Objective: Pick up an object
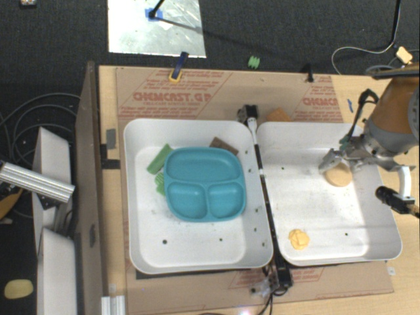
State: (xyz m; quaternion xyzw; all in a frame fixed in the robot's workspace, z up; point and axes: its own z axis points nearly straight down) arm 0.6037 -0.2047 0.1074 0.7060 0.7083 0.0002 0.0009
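Observation:
In the right bin (315, 205) a pale tan, rounded lump (340, 176) lies near the far right side. My gripper (333, 163) hangs right over its upper left edge, touching or nearly touching it, and hides part of it. The grey arm with its orange band (397, 113) reaches in from the right. A small yellow crumpled object (299, 239) rests near the front edge of the same bin, well apart from the gripper.
The left bin (141, 231) holds a blue divided plate (203, 184), green pieces (158, 159) at its left and a brown block (224, 145) behind it. A black divider rail (260, 182) runs between the bins. Cables lie off the bench.

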